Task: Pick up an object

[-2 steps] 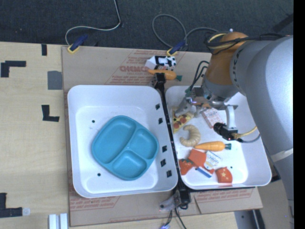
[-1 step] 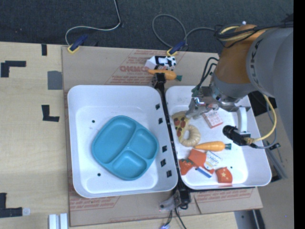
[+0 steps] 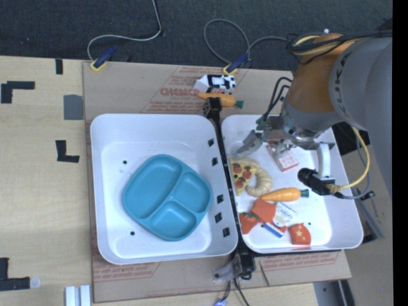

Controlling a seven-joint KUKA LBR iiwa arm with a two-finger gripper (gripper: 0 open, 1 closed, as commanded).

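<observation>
The gripper (image 3: 264, 139) hovers over the right bin (image 3: 347, 231) (finger state impossible to tell), above a pizza slice (image 3: 241, 173) and carrot (image 3: 280, 195).

The grey arm (image 3: 366, 75) reaches in from the right, its orange band (image 3: 312, 88) sitting just above the wrist at the far right of the scene. The wrist bends down and leftward, carrying the gripper (image 3: 255, 142) low, with one metal finger (image 3: 247, 146) pointing left and toward the near side.
</observation>
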